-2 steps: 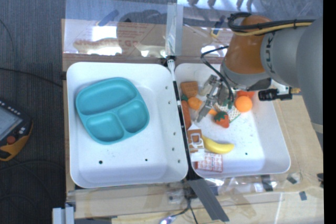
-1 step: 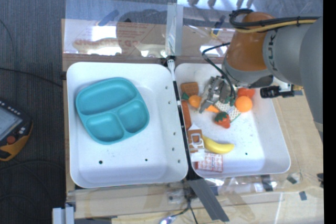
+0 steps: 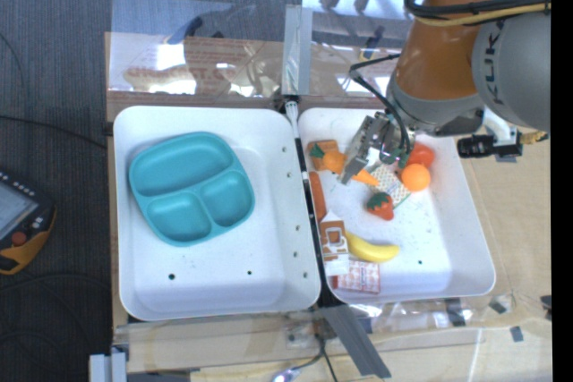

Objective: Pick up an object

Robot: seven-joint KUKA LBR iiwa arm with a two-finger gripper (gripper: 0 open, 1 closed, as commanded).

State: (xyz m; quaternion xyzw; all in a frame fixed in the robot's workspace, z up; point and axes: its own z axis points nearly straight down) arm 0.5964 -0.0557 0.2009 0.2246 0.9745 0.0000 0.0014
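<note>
Gripper (image 3: pixel 369 158) over right bin (image 3: pixel 448 255), fingers apart, nothing between them. Carrot (image 3: pixel 365 177) just below it; strawberry (image 3: pixel 380 205), banana (image 3: pixel 372 249) nearer front.

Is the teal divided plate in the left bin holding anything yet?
Empty. The teal plate lies flat in the left bin, and all three compartments show bare teal, with no toy food in them.

Even bright light, glare on the clear panels (image 3: pixel 224 67), image slightly soft.
</note>
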